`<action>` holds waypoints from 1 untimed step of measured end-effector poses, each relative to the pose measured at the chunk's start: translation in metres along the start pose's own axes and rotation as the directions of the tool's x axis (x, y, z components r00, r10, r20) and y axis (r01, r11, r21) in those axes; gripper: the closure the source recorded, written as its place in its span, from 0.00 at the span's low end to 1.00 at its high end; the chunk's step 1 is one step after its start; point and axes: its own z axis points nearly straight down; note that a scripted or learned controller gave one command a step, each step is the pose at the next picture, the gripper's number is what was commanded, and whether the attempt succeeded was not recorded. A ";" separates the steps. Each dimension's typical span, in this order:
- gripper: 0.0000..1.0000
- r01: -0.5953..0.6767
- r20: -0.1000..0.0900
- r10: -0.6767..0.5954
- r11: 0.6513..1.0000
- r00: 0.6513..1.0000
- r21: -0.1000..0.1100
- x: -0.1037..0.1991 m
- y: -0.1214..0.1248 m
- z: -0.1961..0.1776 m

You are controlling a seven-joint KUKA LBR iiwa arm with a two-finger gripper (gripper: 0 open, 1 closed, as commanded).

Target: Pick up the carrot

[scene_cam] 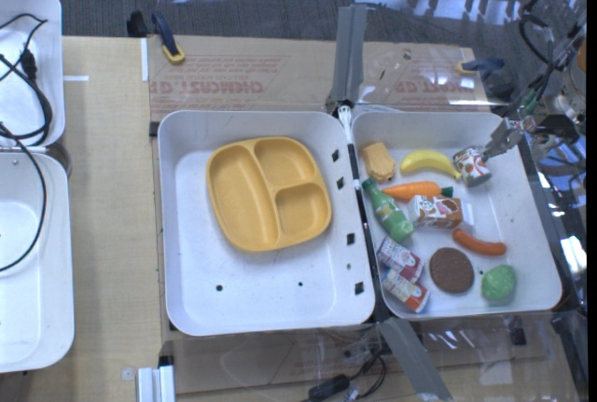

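From the camera view, looking down at a slant on the bench, the task looks barely begun: the orange toy carrot with a green tip lies flat on the floor of the right white bin, untouched, just below the yellow plastic banana and touching or nearly touching the small orange-and-white juice carton under it. Beside it to the left stands the tilted green plastic bottle, with a tan block of toy bread above that. The two-finger gripper reaches in from the right edge and hangs at the upper right part of the same bin, close against a small red, white and green can-like toy; whether its fingers are spread or pinching that toy, I cannot tell, since they are thin and blurred here. The gripper stands well apart from the carrot, with the banana between. Still left, by my judgement: moving over the carrot, descending, closing on it and lifting. The left white bin holds a yellow three-compartment plastic plate, which plays no part.
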 end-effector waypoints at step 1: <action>0.00 0.173 0.000 -0.173 0.985 0.985 -0.002 0.029 0.042 0.102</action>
